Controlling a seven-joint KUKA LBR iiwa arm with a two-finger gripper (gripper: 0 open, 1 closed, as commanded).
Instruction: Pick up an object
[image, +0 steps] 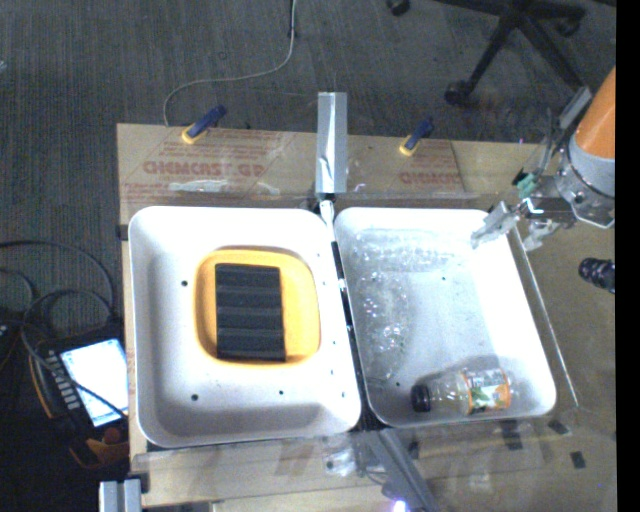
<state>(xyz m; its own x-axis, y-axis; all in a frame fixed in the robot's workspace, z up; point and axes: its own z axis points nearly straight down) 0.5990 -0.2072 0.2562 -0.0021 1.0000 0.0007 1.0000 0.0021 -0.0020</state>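
Observation:
A small plastic bottle (464, 391) with a dark cap and a green and orange label lies on its side near the front wall of the right bin (535, 330). A clear crinkled plastic piece (385, 290) lies in that bin's back left part. A yellow block with a black ribbed top (254, 308) rests in the middle of the left bin (160, 330). My gripper (510, 226) hangs over the right bin's back right corner, open, with nothing between its fingers. It is well apart from the bottle and the plastic.
A metal post (331, 145) stands at the back between the two bins. Two blue and yellow clamps (203, 124) (417, 136) hold the bench's back edge. Cables and a lit tablet (92, 372) lie on the floor to the left.

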